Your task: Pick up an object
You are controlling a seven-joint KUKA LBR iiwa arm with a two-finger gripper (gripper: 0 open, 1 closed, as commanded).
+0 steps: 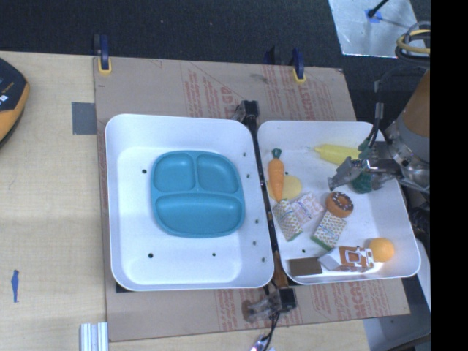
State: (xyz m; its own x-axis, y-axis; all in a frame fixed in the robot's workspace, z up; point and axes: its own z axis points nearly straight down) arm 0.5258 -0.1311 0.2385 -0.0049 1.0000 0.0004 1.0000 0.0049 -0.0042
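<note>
The gripper [351, 175], fingers spread and grasping nothing, hangs right of centre; the round orange-topped toy [339, 204] lies just below-left of it.

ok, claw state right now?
Claw: low over the right bin, near the yellow banana; open or closed cannot be told, and no object visibly held.
</note>
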